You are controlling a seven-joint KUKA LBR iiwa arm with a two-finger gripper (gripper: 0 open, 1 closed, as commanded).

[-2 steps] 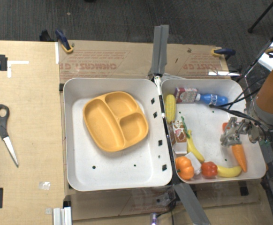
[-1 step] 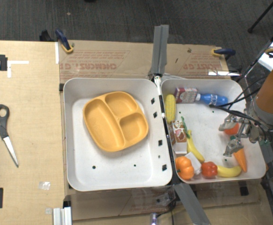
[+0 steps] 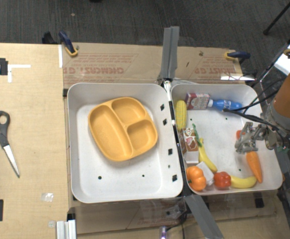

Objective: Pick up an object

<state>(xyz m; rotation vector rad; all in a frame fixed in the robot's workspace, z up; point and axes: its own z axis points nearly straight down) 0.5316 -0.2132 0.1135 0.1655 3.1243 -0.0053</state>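
Observation:
My gripper (image 3: 245, 139) hangs low over the right side of the right bin (image 3: 219, 133), with bare white floor under it. An orange carrot (image 3: 254, 166) lies just below it in the view, its top end close to the gripper. A yellow banana (image 3: 243, 182), a red tomato (image 3: 222, 180) and an orange fruit (image 3: 196, 178) line the bin's near wall. Along the left wall lie a corn cob (image 3: 181, 113), a brown packet (image 3: 190, 141) and a second banana (image 3: 207, 157). A small carton (image 3: 198, 101) and a blue bottle (image 3: 227, 104) sit at the far wall.
The left bin (image 3: 85, 173) holds a yellow divided plate (image 3: 123, 128). Scissors (image 3: 3, 139) lie on the bench at far left. Cables run from the arm (image 3: 288, 101) across the right bin's far corner. Blue clamps (image 3: 68, 43) grip the cardboard behind the bins.

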